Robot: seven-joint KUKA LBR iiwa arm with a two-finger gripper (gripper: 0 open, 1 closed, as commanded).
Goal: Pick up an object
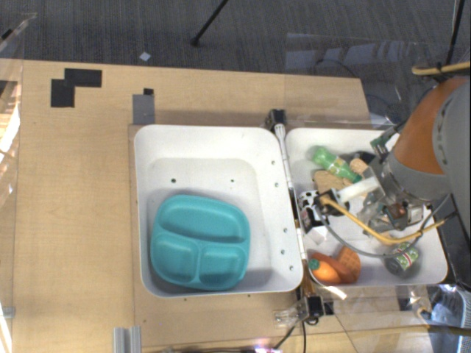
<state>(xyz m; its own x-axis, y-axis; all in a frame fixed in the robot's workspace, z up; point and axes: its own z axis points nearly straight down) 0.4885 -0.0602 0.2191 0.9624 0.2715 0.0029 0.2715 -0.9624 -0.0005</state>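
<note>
Reaching in from the right, the grey arm with its orange band hangs over the right bin, and its hand sits low among the clutter there. Cables and wrist parts hide the hand's tips, so I cannot tell whether it is clenched, released or grasping anything.

The right bin holds a green bottle near its far side, a tan block just below that, and a white tube lying slantwise toward the hand. A yellow cable loops across the middle. Toward the near edge lie an orange carrot-like toy with a darker orange piece touching it, and a small can near the right corner. A black-and-white item rests by the left wall.

The left bin holds a teal tray with compartments, toward its near left. Both bins sit side by side on the bench.
</note>
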